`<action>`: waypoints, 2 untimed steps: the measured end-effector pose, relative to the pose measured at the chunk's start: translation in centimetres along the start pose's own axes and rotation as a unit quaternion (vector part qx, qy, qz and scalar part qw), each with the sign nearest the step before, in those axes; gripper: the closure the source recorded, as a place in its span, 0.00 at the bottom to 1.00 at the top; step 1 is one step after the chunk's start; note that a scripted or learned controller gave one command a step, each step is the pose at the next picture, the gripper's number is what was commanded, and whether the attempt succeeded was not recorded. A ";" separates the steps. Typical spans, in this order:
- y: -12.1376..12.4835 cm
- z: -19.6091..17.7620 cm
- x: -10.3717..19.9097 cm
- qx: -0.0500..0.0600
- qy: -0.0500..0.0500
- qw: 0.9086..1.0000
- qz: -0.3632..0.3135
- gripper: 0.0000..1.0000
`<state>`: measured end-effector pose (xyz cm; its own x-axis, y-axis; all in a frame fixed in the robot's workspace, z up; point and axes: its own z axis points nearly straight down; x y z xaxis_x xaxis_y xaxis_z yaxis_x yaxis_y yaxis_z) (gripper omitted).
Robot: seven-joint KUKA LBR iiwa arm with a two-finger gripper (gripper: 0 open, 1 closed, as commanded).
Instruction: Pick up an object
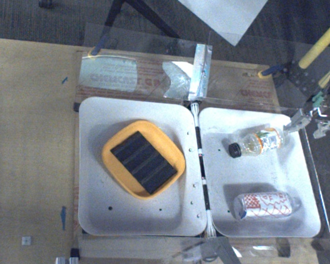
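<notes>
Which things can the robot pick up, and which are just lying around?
For picking up:
yellow tray in the left bin
bottle in the right bin
can in the right bin

Just lying around:
white sheet on the floor
chair base
clear panel behind the bins

bench (27, 146): wooden | on it: left bin (88, 208); right bin (306, 219), side by side

An orange tray (143, 166) lies in the left bin (88, 168); a bottle (256, 142) and can (265, 204) in the right bin (219, 161).
</notes>
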<state>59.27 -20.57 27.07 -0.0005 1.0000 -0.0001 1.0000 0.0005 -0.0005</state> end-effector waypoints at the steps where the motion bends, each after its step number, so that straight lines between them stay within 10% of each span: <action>1: 3.4 15.1 3.8 -0.002 -0.001 1.000 0.009 0.00; 2: 4.2 18.3 2.6 -0.003 -0.001 0.999 -0.048 0.00</action>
<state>63.50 -18.02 8.78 -0.0966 0.9953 -0.0023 0.9953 0.0966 0.0048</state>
